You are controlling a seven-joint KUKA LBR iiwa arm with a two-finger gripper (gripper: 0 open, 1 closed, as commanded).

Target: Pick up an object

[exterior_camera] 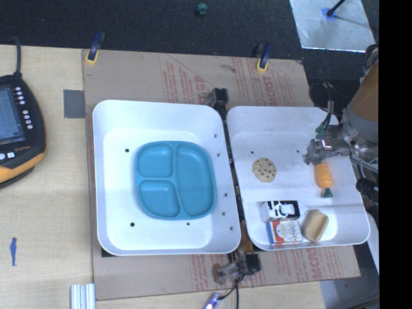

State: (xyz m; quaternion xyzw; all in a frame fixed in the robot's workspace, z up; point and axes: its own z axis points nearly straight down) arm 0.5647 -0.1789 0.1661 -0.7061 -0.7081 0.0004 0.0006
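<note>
The right bin (257,124) holds a round speckled cookie (264,169), an orange carrot (324,176), a small printed carton (283,221) and a tan bread roll (315,224). My gripper (320,150) hangs over the bin's right side, just beyond the carrot's upper end. The arm (364,102) comes in from the right edge. Whether the gripper touches the carrot is unclear from this angle.
The left bin (109,127) carries a blue divided plate (175,179). A black and orange teach pendant (16,127) lies on the bench at far left. Clamps (261,55) hold the cardboard sheet under the bins at the back.
</note>
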